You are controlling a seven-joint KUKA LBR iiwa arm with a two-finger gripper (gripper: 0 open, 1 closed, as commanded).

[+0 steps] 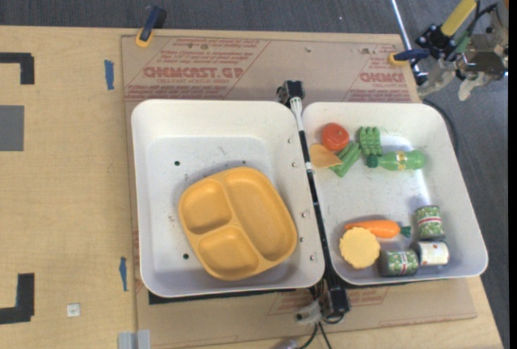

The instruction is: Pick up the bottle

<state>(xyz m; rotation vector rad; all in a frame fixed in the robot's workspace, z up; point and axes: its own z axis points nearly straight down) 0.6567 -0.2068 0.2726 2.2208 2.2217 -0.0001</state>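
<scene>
While the green bottle (401, 161) lies on its side toward one o'clock in the right bin (452, 178), nothing touches it. At its nine o'clock sits a green toy (369, 144), with a red tomato (334, 136) further that way and a green pod (347, 160) just below. Toward five o'clock in the same bin lie a carrot (377, 228), a yellow round piece (359, 247) and three small cans (420, 245). The left bin (161, 145) holds a yellow divided tray (236, 222). Whether the gripper is wide or narrow cannot be told.
</scene>
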